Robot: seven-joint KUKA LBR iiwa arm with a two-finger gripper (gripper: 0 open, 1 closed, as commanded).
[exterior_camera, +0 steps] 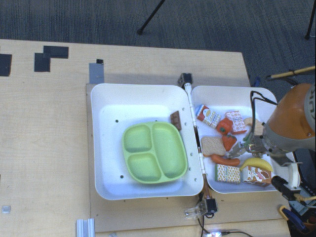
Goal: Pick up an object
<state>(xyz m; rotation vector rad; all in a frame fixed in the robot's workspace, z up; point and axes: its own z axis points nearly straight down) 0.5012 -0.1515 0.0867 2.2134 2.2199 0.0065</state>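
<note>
1. Banana (256,163): lies in the right bin (264,94), just below the gripper (245,147), apart from it.
2. Gripper: over the right bin's middle; whether spread or pressed together cannot be told.
3. Green divided plate (155,152): left bin (106,132).

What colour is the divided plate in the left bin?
Light green. The divided plate shows best in the camera view, lying in the left bin.
</note>
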